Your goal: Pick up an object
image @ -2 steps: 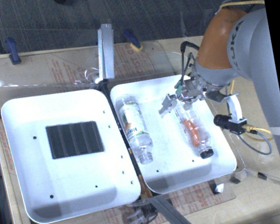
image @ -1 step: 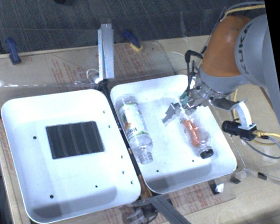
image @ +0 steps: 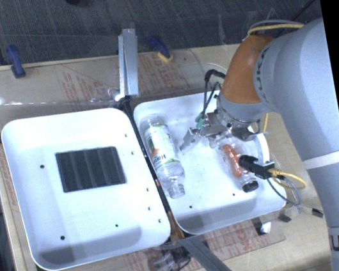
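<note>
While a plastic bottle (image: 163,157) is lying in the right bin (image: 197,221) at frame centre, the gripper (image: 191,139) is hovering beside it, its opening indiscernible.

Claw (image: 191,139) hangs beside plastic bottle (image: 163,156) in right bin (image: 201,223).
</note>
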Controlling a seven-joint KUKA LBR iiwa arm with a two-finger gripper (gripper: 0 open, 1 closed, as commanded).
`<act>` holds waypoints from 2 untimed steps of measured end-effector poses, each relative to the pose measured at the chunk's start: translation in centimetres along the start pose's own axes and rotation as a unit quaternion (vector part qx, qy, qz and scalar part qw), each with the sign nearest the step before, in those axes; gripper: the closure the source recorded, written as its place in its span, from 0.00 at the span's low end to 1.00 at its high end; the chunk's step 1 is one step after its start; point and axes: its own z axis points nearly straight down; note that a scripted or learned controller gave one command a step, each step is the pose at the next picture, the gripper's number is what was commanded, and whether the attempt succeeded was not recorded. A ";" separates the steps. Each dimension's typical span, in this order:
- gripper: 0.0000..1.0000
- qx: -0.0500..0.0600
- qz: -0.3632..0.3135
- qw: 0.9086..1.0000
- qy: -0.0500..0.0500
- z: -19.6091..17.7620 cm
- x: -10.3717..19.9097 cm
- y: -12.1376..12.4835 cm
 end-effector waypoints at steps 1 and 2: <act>0.00 0.000 0.000 1.000 0.000 0.0 0.0 0.0; 0.00 -0.003 -0.055 0.998 -0.005 -14.0 0.1 -1.0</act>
